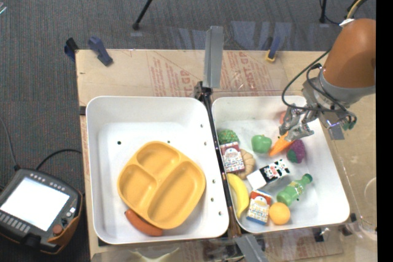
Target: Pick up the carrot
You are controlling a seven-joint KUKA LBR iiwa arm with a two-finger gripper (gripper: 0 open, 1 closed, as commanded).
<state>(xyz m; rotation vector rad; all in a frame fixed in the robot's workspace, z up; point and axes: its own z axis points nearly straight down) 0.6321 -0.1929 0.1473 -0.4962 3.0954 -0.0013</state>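
here, over the right-hand white bin [341, 193]: grey kuka arm [350, 61] with orange band, reaching in from the right, gripper [293, 129] lowered into the bin's upper middle. fingers [288, 123] closed around the upper end of the carrot [281, 144], orange body slanting down and to the left from between them, tip near a green pepper [261, 143]. just right of the carrot, a purple bunch of grapes [296, 151]. below these, a black-and-white cow-patterned carton [270, 173], tilted, and a green bottle [293, 189] lying on its side. along the bin's left wall, a head of broccoli [227, 136], a small red-and-white carton [232, 157] beside a tan bread roll [247, 161], then a banana [237, 193] curving downward. at the bottom, another small carton [258, 207] just beside an orange [279, 213]. in the left white bin [101, 132], a yellow divided plate [161, 184] set at an angle, a hot dog sausage [143, 224] partly tucked beneath its lower edge. off the bench at lower left, a teach pendant [34, 208] with a pale screen on dark carpet.
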